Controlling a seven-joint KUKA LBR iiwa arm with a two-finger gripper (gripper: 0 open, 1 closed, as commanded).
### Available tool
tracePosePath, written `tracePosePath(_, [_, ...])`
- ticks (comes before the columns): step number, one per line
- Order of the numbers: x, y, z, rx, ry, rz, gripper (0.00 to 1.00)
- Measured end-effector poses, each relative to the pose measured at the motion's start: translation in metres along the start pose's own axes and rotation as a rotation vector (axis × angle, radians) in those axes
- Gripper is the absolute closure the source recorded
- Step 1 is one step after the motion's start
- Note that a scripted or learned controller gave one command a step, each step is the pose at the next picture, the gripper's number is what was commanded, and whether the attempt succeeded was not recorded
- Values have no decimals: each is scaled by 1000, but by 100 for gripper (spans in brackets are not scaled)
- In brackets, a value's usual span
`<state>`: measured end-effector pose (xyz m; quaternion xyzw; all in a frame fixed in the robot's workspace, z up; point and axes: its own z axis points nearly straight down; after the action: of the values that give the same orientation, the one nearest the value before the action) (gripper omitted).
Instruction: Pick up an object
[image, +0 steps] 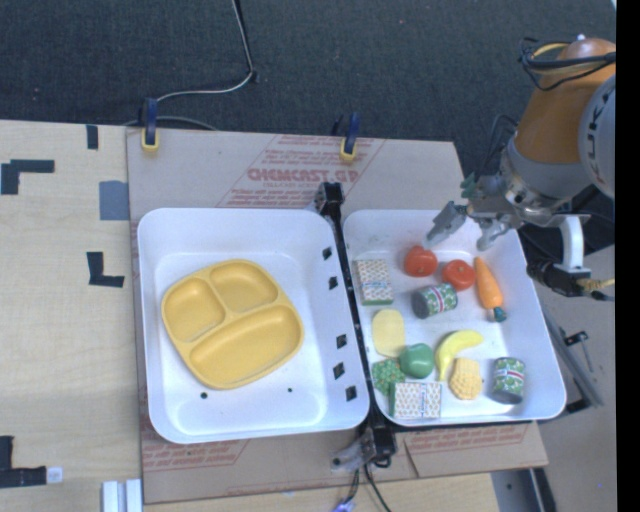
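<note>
The pincer (467, 229) is held spread wide, empty, above the right bin (535, 330), near two red tomatoes (420, 262).

Divided plate (232, 322) in left bin (160, 240); toy foods (430, 335) in right bin (535, 345); arm's jaws above right bin's far edge.

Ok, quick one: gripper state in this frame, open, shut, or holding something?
Gripper: open, fingers spread, holding nothing, poised above the far edge of the right bin near the two tomatoes.

Red print on the cardboard sheet (290, 170) reads roughly "CHEMCAST GP", seen upside down.
</note>
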<state>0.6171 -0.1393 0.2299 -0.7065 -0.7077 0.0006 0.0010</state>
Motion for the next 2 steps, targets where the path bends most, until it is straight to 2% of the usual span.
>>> tracePosePath(1, [-8,7,132,-1,0,0,0])
tracePosePath(2, [20,-52,143,-6,-4,3,0])
